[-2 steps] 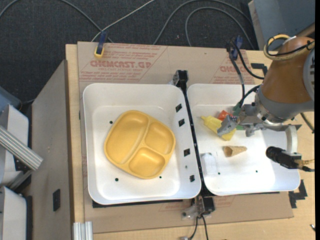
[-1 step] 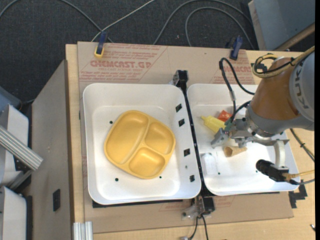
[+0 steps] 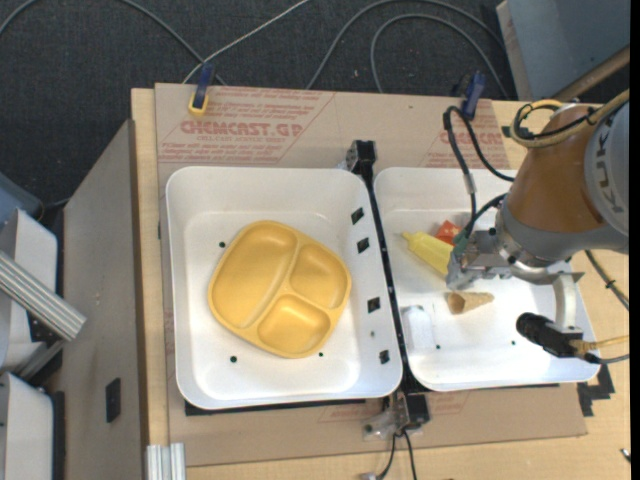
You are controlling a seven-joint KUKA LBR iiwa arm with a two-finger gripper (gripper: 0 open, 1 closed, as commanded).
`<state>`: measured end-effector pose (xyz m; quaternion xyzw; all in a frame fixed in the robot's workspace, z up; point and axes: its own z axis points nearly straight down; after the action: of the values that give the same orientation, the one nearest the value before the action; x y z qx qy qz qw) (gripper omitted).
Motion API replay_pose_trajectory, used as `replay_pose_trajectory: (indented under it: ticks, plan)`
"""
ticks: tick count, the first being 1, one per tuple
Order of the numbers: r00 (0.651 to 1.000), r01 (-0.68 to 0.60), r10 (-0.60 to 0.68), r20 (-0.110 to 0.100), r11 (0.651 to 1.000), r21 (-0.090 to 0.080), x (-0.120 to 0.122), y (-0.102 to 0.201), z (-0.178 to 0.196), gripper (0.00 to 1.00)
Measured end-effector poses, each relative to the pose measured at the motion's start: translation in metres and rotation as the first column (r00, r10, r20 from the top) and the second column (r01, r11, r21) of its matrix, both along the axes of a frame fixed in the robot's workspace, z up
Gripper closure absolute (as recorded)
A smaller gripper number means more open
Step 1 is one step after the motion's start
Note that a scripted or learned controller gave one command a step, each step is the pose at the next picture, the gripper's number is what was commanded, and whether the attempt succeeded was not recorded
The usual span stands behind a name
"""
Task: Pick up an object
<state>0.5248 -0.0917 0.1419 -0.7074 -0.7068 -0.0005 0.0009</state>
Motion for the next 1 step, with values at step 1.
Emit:
replay_pose_trajectory:
  ticks: [1]
  plan:
    - [1.0, -0.002, 0.002, 0.005, 1.0, -0.003, 0.0113, 0.0015, 0.0538, 1.0]
